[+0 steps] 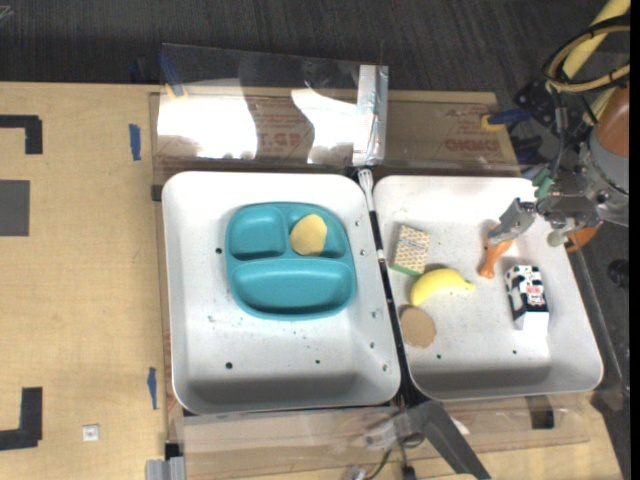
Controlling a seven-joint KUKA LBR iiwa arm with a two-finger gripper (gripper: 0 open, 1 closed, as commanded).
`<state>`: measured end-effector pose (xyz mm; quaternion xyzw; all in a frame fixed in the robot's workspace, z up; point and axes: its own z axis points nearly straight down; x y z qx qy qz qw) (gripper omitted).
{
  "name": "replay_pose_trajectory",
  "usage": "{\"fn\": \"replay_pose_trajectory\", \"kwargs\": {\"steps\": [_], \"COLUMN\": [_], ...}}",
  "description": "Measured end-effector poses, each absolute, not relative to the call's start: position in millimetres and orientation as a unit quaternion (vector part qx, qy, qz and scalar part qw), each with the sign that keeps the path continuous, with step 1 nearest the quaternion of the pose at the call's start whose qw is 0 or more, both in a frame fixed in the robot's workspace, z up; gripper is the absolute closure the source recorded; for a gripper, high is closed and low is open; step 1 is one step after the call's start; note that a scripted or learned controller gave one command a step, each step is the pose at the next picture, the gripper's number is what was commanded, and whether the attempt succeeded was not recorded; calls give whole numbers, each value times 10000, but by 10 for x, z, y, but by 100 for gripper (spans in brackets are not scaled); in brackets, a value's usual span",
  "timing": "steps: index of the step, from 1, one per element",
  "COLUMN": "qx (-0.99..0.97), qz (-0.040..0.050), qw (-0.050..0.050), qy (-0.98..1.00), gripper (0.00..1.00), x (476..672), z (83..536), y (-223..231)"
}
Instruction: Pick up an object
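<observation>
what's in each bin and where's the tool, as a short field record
left bin: teal divided plate with a yellow round item in its upper right compartment
right bin: patterned square packet, yellow lemon-like fruit, brown round disc, orange stick-shaped item, black and white small item
tool: at the right bin's upper right, above the orange item
grip: cannot tell whether anything is held

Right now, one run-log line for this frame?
gripper over right bin, nothing visibly held | carrot, lemon, cookie in right bin | tray in left bin
</observation>
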<state>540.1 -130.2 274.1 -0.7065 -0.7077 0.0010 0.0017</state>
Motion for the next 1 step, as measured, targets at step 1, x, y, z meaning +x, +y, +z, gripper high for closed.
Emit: {"fn": "replay_pose_trajectory", "kwargs": {"steps": [1], "qx": [-7772], "qz": [-22], "qw": [7], "qy": [-6292], "gripper": [0], "x": [5840], "z": [1238], "y": [-1570]}}
